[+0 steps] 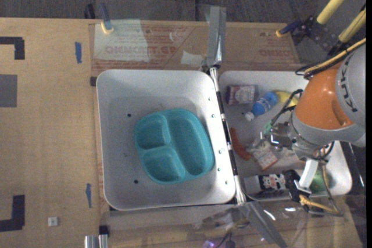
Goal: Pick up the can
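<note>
A small can (pixel 241 94) with a dark, pinkish label lies on its side at the back left of the right bin (pixel 344 178). My gripper (pixel 278 137) hangs from the orange-banded wrist over the middle of that bin. It is just above a flat printed packet (pixel 265 157), in front of and to the right of the can and apart from it. Nothing shows between the gripper's parts from this angle.
Beside the can lie a blue bottle (pixel 265 103) and a yellow item (pixel 283 96). A red-orange piece (pixel 238 144) rests by the bin's left wall. A black-and-white box (pixel 273 183) and a green item (pixel 319 183) sit at the front. The left bin (pixel 116 96) holds a teal divided plate (pixel 172 146).
</note>
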Available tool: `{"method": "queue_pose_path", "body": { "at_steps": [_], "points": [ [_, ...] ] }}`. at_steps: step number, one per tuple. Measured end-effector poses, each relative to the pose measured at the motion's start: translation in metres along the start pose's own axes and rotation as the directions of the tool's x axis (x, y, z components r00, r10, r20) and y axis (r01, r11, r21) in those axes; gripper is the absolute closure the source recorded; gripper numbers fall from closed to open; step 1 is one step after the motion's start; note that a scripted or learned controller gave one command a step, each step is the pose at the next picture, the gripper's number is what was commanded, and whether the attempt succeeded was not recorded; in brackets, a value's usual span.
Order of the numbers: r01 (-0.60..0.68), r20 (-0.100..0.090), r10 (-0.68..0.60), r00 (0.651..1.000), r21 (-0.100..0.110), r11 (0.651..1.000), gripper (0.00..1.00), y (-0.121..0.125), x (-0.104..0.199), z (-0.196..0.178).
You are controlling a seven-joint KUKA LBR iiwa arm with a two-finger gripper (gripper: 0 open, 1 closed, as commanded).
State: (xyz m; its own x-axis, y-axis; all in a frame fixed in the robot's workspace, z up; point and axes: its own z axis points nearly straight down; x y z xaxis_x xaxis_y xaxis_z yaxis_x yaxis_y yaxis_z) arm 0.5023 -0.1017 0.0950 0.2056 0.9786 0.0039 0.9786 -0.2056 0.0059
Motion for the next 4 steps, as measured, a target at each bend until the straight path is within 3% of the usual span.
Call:
{"method": "queue_pose_path", "body": {
  "at_steps": [1,2,3,4],
  "points": [
    [0.068,-0.002,-0.068,0.998,-0.002,0.998,0.00,0.003,0.000,0.004],
    [0.047,0.005,-0.047,0.999,0.005,0.999,0.00,0.020,-0.048,-0.225],
    [0.028,0.004,-0.028,1.000,0.006,1.000,0.00,0.008,0.036,-0.114],
    [0.043,0.003,-0.043,0.999,0.009,0.999,0.00,-0.002,0.091,-0.089]
  ]
}}
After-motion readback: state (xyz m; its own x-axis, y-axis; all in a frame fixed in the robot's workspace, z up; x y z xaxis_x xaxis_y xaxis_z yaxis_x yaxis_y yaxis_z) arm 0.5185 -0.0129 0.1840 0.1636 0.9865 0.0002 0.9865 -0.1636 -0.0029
